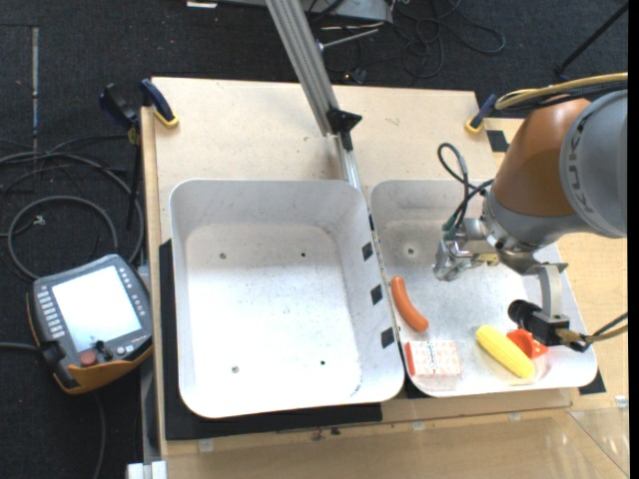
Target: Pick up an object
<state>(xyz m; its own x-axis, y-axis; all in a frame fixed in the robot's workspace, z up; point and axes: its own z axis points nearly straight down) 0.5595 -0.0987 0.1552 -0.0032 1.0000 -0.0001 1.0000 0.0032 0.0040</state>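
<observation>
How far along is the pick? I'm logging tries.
Done: nothing lifted. The sausage, box and yellow corn all lie on the right bin floor. In hand: the pincer hangs above that bin, beside the sausage. Left: descend, grip, lift.

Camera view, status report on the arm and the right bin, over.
Gripper above right bin, holding nothing seen. Hot dog, corn cob, small box lie untouched. No obstruction.
</observation>
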